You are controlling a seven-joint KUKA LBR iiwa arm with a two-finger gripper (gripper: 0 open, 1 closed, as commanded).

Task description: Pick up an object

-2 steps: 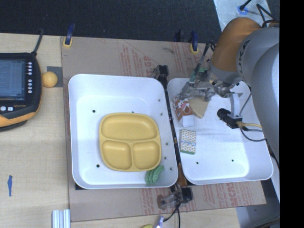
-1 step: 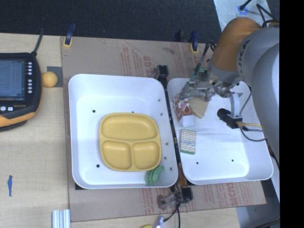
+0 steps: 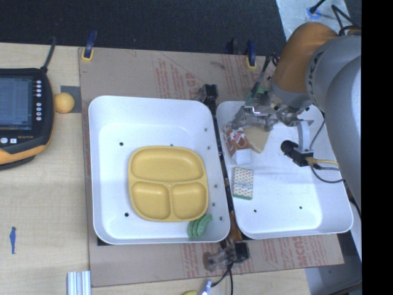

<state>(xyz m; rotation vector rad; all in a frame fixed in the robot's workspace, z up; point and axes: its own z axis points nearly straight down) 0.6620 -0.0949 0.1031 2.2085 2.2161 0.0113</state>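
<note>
- A sheet of brown cardboard [image 3: 153,72] covers the middle of a light wooden bench [image 3: 37,208], and two shallow white bins sit side by side on it.
- The left bin [image 3: 104,165] holds a yellow divided plate [image 3: 167,182] with three compartments, lying flat near the middle of the bin.
- The grey robot arm [image 3: 334,72] with an orange band reaches in from the right, over the far end of the right bin [image 3: 295,220].
- A handheld control pendant [image 3: 21,115] with a dark screen lies at the left edge of the bench, with a small yellow ball [image 3: 64,102] just beside it.
- The gripper [image 3: 261,117] hangs low over the far left corner of the right bin, just above a cluster of small things; whether its jaws are open or closed cannot be told, and nothing can be seen held in it.
- Below the gripper lie a red and white packet [image 3: 234,139], a tan wedge [image 3: 258,141] and a small white block [image 3: 243,157], close together.
- A patterned card [image 3: 243,183] lies nearer, against the right bin's left wall.
- A small green object [image 3: 199,227] rests in the left bin's near right corner, touching the plate's edge.
</note>
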